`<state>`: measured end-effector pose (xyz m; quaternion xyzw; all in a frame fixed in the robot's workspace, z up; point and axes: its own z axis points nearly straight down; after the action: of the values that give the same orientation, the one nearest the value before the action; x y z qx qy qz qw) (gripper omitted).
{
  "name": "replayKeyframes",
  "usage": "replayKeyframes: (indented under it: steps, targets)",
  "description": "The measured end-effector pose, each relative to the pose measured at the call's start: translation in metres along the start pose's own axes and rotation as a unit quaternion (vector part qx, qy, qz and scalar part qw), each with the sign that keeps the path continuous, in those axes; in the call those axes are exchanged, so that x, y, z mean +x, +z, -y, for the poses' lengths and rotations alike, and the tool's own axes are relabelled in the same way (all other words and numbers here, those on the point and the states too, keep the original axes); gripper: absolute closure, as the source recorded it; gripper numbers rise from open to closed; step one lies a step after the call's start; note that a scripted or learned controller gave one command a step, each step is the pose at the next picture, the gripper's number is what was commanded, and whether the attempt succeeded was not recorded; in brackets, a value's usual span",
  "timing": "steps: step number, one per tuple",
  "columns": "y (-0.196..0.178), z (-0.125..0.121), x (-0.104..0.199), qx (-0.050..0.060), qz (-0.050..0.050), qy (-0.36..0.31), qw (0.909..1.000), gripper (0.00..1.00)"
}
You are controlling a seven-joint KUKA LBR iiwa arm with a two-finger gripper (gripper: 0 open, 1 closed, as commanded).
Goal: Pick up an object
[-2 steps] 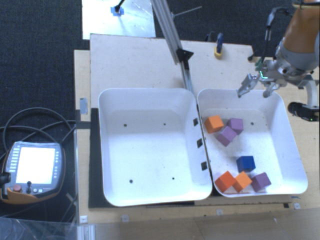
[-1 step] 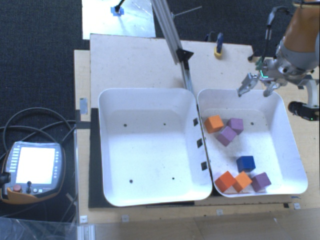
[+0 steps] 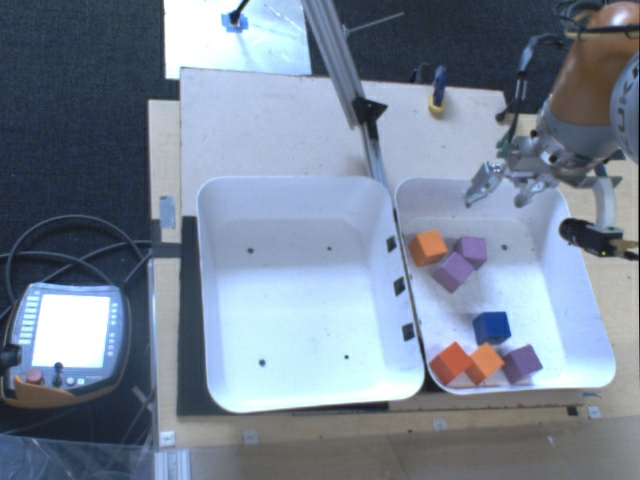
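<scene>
Hovering over the back edge of the right bin (image 3: 585,363), the end effector (image 3: 503,190), with its 2 fingers spread wide and nothing between them. Below and toward the front of that bin, 7 small blocks in 2 loose groups. Nearest the fingers: an orange block (image 3: 429,247) with 2 purple blocks (image 3: 471,250) (image 3: 452,270) touching or just beside it, all lying forward and slightly left of the fingertips in the camera view. Farther off, near the front wall: a blue block (image 3: 491,326), 2 more orange blocks (image 3: 451,362) (image 3: 486,362) and a purple one (image 3: 522,363), packed close. Probably easiest as a target: the orange block in the near group, free on its left side though crowded on its right. No long axis to speak of, being roughly cubes, so finger alignment judged to matter less than finding a gap beside a neighbour. Likely need: a short move forward and down. Left bin (image 3: 215,298) bare apart from dark spots. On the worktop (image 3: 260,118) behind, a slanted metal pole (image 3: 335,48).
</scene>
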<state>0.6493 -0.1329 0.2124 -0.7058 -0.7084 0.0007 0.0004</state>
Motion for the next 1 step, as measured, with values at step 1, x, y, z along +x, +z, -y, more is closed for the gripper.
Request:
replayKeyframes:
  steps: [1]
  targets:
    - [0.0615, -0.0042, -0.0013, 0.001, 0.000, 0.000, 1.0000, 0.00]
